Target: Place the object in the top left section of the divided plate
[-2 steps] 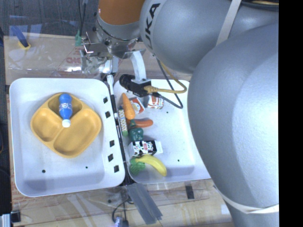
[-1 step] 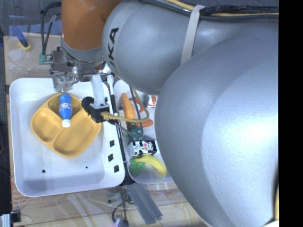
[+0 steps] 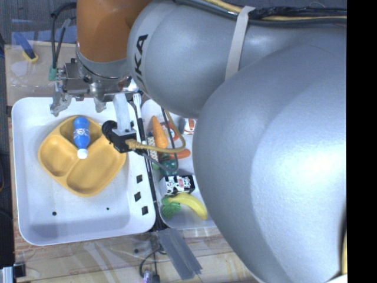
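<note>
A yellow divided plate (image 3: 88, 178) sits in the left white bin (image 3: 35, 217). A small blue bottle (image 3: 80, 132) with a white cap lies in the plate's upper compartment, cap pointing toward the plate's middle. My gripper (image 3: 78, 106) hangs just past the plate's far rim, above the bottle's blue end. It is open, its two fingers (image 3: 57, 105) spread wide with nothing between them. The bottle lies apart from both fingers.
The right bin (image 3: 177, 223) is largely hidden under the arm. In its visible strip lie an orange carrot (image 3: 159, 135), a yellow banana (image 3: 187, 205), a black-and-white item (image 3: 178, 184) and a small green piece (image 3: 171, 165). The bins' shared wall runs just right of the plate.
</note>
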Controlling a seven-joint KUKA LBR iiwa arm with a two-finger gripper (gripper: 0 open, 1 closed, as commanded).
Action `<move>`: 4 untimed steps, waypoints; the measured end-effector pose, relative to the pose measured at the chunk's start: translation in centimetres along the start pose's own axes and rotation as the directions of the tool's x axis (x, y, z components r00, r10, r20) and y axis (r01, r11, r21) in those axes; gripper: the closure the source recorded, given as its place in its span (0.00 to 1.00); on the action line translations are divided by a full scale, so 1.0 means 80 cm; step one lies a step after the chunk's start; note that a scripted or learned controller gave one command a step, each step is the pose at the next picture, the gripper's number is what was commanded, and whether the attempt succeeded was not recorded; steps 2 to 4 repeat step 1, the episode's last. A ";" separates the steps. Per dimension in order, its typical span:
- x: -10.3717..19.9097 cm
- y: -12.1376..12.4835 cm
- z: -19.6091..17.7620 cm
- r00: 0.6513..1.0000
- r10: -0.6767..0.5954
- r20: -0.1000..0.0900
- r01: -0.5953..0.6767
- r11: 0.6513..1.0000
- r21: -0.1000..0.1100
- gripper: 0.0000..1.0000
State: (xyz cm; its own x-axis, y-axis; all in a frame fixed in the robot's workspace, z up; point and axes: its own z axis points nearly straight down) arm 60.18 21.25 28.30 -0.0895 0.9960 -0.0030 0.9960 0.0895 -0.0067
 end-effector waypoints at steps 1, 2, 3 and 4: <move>-0.063 -0.094 -0.047 0.994 -0.113 -0.001 0.113 0.994 -0.002 0.00; -0.063 -0.094 -0.047 0.994 -0.113 -0.001 0.113 0.994 -0.002 0.00; -0.063 -0.094 -0.047 0.994 -0.113 -0.001 0.113 0.994 -0.002 0.00; -0.063 -0.094 -0.047 0.994 -0.113 -0.001 0.113 0.994 -0.002 0.00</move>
